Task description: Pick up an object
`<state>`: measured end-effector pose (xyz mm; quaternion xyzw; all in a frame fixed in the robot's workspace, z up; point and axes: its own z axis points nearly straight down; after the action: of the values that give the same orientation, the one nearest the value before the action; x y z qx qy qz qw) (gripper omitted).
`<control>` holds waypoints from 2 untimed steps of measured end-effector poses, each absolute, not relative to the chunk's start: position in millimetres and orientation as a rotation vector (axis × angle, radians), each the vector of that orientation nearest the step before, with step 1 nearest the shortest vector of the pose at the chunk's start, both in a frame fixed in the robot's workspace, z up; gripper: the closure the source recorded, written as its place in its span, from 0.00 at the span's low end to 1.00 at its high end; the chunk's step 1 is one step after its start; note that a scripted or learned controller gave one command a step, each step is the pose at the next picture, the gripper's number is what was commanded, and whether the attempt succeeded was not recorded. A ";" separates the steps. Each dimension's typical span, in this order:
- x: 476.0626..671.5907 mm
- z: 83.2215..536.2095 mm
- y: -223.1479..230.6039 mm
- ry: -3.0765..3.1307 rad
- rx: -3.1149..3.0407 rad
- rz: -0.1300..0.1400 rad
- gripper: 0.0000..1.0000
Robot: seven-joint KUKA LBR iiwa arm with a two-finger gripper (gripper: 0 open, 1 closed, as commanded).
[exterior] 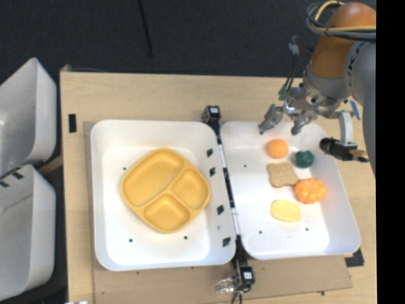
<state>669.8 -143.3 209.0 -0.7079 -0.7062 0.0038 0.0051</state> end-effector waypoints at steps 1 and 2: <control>672.7 218.1 -143.1 -2.221 -2.223 -0.002 0.00; 671.2 176.3 -147.7 -2.221 -2.224 0.005 0.00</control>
<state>671.2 -147.7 176.3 -0.7077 -0.7066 0.0015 -0.0007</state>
